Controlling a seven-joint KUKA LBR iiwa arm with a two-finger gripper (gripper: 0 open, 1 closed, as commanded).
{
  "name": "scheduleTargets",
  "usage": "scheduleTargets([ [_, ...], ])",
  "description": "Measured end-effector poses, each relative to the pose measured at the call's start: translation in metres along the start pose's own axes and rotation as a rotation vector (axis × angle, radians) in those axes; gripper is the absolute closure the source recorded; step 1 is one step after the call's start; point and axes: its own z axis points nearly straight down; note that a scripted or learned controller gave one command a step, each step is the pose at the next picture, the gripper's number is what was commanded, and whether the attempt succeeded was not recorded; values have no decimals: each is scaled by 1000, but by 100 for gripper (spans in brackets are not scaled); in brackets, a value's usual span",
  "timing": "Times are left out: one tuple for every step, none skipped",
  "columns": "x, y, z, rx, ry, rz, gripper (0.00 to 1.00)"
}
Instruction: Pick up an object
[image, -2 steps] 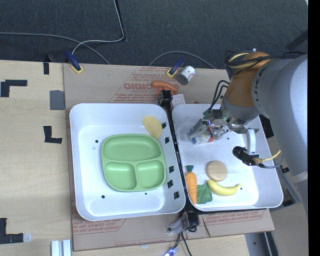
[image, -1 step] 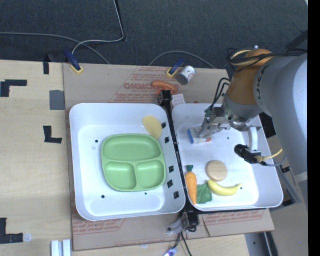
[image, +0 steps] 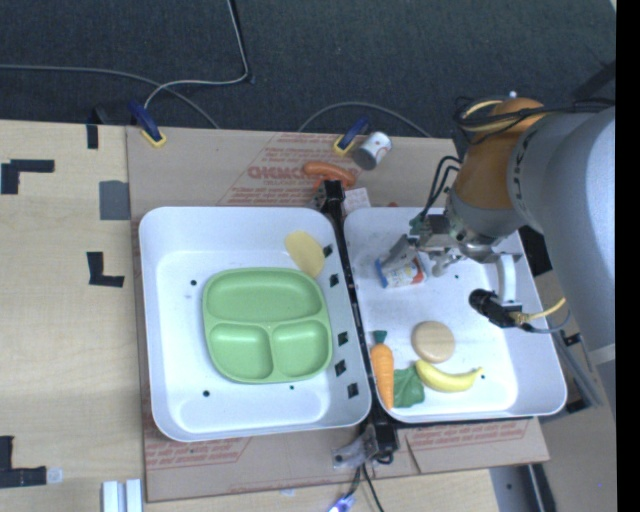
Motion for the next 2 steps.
scheduleTargets([
  [19, 5, 26, 6, 0, 2, 0],
  [20, 5, 16, 6, 1, 1, 100],
])
